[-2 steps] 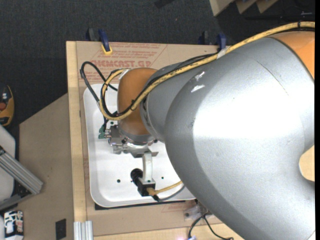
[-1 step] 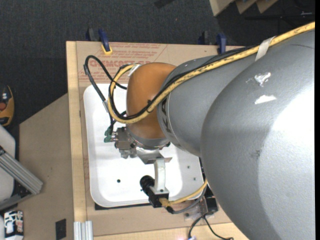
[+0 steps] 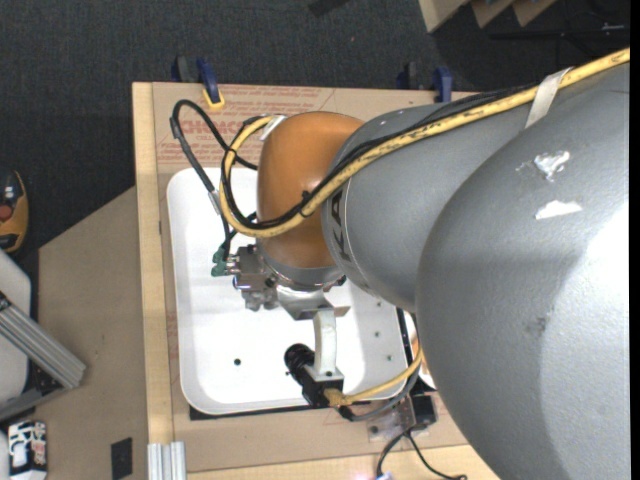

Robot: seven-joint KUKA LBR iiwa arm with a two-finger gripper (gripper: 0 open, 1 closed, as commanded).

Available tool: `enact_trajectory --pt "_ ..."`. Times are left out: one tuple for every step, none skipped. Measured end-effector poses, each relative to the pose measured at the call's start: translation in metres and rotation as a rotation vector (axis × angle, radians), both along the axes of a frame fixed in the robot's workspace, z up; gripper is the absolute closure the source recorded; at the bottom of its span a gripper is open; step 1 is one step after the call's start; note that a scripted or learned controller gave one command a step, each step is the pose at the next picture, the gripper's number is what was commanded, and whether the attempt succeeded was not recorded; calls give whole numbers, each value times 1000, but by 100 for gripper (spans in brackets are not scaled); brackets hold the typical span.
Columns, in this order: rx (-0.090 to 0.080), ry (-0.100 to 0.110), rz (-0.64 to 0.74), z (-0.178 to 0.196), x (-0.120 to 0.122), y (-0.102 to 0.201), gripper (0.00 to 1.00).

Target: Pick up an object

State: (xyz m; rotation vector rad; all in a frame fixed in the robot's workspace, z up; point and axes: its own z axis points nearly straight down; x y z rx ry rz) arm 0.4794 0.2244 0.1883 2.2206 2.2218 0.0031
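One gripper point(image 3: 262, 286) over white bin point(image 3: 200, 298)

Lighting: bright, even, overhead. Glare patches on my grey arm point(image 3: 530, 268); soft shadow beneath it across white bin point(image 3: 200, 348). Focus slightly soft.

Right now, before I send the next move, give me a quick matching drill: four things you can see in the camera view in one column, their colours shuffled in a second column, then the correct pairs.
Things:
1. Band above the wrist
2. Bin
3. Cable looped over the arm
4. Upper arm link

Colours:
A. grey
B. yellow
C. orange
D. white

Pairs: 1-C, 2-D, 3-B, 4-A
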Motion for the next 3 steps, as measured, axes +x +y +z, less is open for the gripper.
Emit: enact_trajectory --pt "0 -3 -4 49 1 -31 100" --pt "0 -1 2 32 45 1 100" --pt "-6 18 -1 -87 -6 -1 100"
